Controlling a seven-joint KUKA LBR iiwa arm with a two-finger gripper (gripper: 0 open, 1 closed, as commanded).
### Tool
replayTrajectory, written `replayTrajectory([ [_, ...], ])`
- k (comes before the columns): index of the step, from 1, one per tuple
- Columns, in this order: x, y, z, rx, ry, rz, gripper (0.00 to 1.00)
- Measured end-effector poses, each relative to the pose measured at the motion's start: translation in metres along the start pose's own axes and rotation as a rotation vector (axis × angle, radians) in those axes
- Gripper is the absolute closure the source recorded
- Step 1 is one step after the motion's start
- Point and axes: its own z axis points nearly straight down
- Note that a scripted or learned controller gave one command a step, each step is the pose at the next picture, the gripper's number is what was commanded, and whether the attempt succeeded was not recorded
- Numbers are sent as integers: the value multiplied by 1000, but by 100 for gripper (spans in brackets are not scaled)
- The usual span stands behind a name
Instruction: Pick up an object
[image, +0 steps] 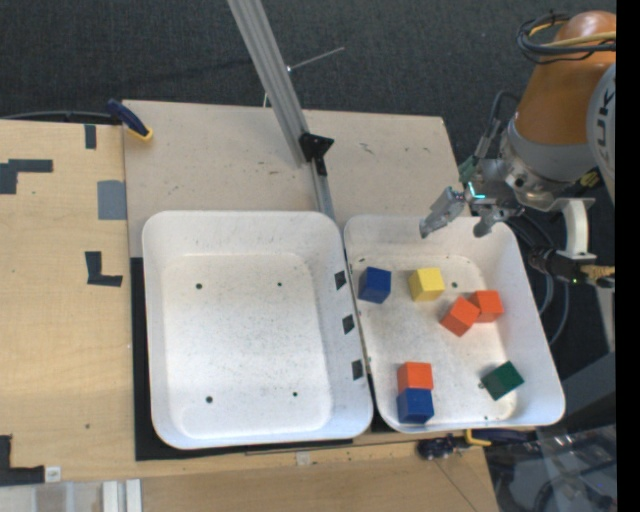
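**Gripper parked over the right bin's back edge, nothing in it**

So the gripper (461, 213) hangs above the far rim of the right bin (535, 330), fingers spread wide with nothing between them. All the blocks sit in that bin: blue cube (375, 284), yellow cube (426, 284), two orange cubes (471, 311) touching each other, a green cube (502, 380), plus an orange block (415, 375) tight against a blue block (415, 405). Left bin (240, 330) sits alongside. There are letters on the arm (570, 90), cut off at the frame edge, so unreadable.
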Motion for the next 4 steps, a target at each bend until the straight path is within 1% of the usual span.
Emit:
replayTrajectory([
  [1, 0, 1, -3, -5, -1, -1, 0],
  [2, -5, -5, 44, 0, -2, 1, 0],
  [3, 3, -13, 98, 1, -1, 0, 0],
  [4, 8, -19, 149, -11, -4, 1, 0],
])
